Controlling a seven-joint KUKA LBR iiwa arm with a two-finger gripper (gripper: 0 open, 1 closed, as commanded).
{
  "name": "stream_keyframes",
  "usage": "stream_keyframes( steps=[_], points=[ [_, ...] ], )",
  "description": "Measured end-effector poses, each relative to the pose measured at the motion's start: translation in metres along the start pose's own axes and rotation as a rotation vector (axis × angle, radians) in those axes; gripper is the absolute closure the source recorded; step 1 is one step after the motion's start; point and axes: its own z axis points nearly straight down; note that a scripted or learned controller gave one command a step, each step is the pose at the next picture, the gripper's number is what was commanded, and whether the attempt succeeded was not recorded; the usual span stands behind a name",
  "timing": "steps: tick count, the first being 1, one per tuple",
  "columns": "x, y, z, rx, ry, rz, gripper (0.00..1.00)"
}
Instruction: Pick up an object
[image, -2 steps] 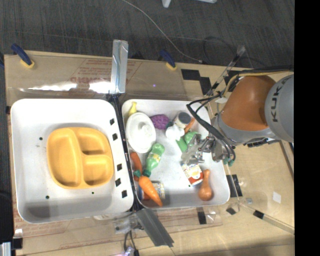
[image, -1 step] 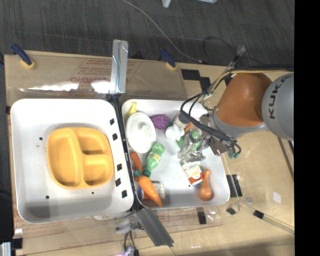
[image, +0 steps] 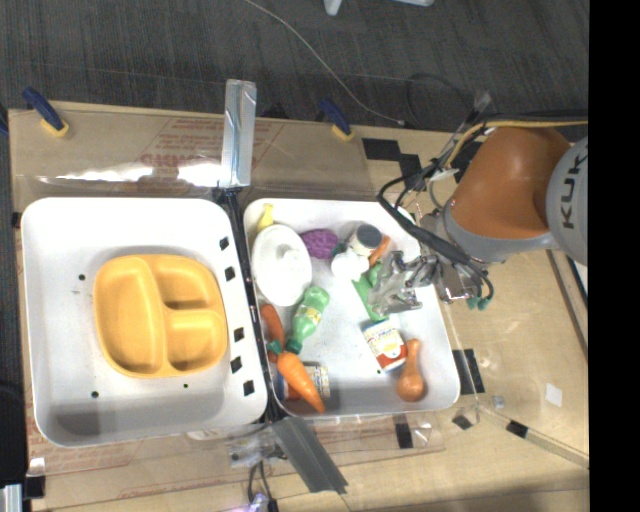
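Metal-grey, my hand (image: 392, 283) hangs low over the right bin (image: 440, 345), just right of the white bowl (image: 281, 264), and I cannot tell how far open it is or whether it has anything. Right of that bowl I see a green bottle (image: 310, 312), a small carton (image: 384, 345) and carrots (image: 298, 380); left of it, a yellow tray (image: 160, 312).
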Motion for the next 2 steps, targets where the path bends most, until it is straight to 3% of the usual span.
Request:
stream_keyframes(
  steps=[1, 2],
  points=[
    [-0.041, 0.002, 0.007, 0.0, 0.002, 0.369, 1.0],
    [-0.067, -0.015, 0.02, 0.001, 0.002, 0.619, 1.0]
  ],
)
